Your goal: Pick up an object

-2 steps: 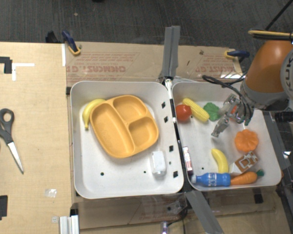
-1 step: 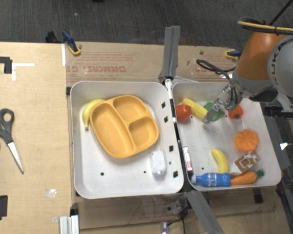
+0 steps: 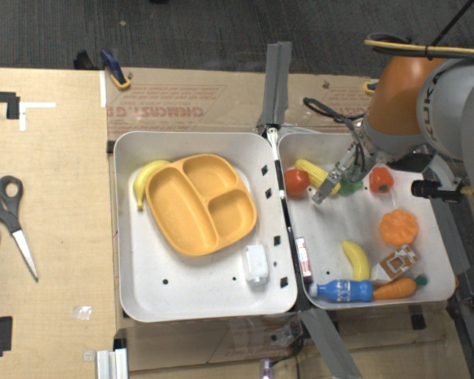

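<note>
Bright, even overhead light here, soft shadows under everything, mild glare on the white bins (image 3: 126,235), focus a touch soft throughout.

You see the objects spread over two bins. Right bin (image 3: 446,287): a corn cob (image 3: 310,169) at 10 o'clock, lying aslant; a red tomato (image 3: 296,181) touching it at 9; a second tomato (image 3: 381,180) at 1; a small green item (image 3: 351,185) between them, unclear. An orange pumpkin (image 3: 398,227) sits at 3. A small banana (image 3: 356,259), blue bottle (image 3: 344,291) and carrot (image 3: 395,289) lie toward 6, the last two end to end. Left bin (image 3: 130,290): a banana (image 3: 148,178) at 10, curved against an orange plate (image 3: 200,204).
</note>
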You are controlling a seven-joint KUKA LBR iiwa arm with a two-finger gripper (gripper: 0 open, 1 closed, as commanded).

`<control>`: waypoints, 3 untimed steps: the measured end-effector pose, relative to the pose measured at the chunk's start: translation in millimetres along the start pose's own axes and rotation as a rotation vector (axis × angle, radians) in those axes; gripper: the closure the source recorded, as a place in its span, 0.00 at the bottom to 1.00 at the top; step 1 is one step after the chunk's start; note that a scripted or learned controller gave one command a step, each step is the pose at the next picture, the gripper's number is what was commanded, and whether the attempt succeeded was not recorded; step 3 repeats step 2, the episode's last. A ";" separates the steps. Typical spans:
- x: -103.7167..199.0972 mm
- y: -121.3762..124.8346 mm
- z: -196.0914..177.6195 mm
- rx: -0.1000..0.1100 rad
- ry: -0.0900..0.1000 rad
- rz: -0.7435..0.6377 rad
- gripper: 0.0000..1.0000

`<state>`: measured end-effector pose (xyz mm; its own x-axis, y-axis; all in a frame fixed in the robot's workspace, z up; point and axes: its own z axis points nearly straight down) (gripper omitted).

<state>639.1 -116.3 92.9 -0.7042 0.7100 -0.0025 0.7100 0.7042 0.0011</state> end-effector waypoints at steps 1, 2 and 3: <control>-1.1 0.5 -10.5 0.000 -0.005 -0.003 1.00; 61.8 -0.8 -156.2 0.001 -0.001 0.130 1.00; 61.8 -0.8 -156.2 0.001 -0.001 0.130 1.00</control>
